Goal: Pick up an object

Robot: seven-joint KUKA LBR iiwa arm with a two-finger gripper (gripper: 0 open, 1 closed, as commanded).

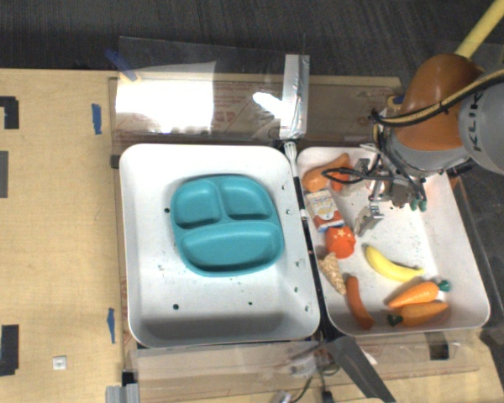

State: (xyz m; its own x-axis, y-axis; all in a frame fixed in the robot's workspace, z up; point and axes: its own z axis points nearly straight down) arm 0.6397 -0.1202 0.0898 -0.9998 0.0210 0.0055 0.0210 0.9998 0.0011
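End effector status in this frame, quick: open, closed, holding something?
End effector: cannot be told. It hangs over the right bin, above the banana, with no object seen in its grasp.

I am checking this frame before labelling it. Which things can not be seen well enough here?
- Gripper, camera view: too small and dark against the wiring to judge its state.
- Carton: label too small to read.
- Pale item at the right bin's left wall: blurred, kind unclear.
- Orange item: partly hidden by black cable.
- Arm: cut off by the right edge.
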